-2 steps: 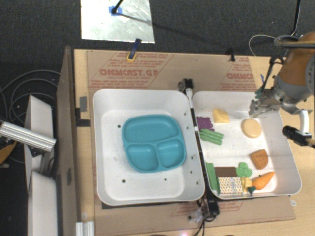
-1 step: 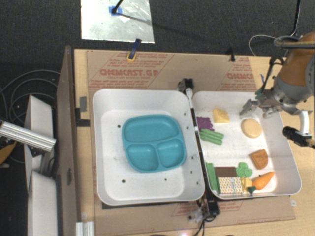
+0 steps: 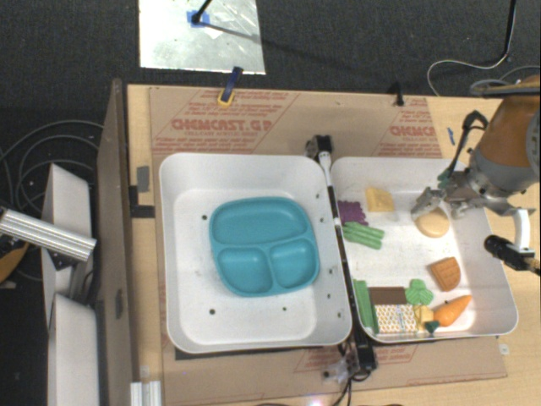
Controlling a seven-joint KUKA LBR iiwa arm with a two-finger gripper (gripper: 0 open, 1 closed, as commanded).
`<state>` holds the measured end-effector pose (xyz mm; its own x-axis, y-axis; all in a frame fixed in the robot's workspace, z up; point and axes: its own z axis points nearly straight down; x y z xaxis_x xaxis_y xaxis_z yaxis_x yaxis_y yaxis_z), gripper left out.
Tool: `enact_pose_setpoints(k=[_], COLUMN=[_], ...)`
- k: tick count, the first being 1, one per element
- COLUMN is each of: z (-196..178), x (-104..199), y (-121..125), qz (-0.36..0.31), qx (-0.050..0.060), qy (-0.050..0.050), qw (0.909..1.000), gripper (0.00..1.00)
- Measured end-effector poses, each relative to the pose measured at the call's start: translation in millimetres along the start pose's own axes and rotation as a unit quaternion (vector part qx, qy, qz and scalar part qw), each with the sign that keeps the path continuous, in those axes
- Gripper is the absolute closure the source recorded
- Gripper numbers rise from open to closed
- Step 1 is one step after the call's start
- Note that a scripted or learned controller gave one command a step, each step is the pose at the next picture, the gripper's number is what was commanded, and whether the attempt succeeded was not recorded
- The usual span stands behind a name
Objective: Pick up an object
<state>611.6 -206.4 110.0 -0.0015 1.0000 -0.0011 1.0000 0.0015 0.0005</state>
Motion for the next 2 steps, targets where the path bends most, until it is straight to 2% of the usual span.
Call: enact_pose_setpoints(k=[1, 2], z=[0, 18], x=[-1, 26], y=[-75, 65], qz=[0.002, -0.005], qx=[0.003, -0.008], qy=[0.001, -0.001], qw=[1.0000, 1.0000], gripper=[0.00, 0.00])
